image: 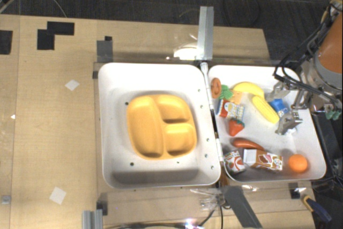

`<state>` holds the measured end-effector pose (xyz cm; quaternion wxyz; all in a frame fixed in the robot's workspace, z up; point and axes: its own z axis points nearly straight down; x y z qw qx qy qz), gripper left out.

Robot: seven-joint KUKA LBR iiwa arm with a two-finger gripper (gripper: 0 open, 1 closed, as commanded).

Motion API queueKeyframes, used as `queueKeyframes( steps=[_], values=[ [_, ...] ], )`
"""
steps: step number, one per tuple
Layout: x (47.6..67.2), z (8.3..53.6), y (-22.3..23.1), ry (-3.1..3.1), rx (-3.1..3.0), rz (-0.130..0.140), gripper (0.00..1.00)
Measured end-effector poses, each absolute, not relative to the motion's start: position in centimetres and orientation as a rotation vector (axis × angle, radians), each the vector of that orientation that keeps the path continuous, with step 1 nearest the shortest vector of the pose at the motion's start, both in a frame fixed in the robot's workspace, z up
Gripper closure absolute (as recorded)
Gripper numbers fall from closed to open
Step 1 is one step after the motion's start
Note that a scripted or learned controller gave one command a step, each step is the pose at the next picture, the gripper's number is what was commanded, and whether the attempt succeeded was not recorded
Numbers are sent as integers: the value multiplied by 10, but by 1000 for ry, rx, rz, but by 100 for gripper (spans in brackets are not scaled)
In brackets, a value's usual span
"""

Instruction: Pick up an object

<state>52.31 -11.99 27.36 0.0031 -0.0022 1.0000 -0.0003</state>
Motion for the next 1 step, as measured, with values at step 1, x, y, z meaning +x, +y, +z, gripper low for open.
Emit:
queueKeyframes(
  steps=[1],
  values=[
    [554,104,-95,3108,275,-1,0]
  ],
)
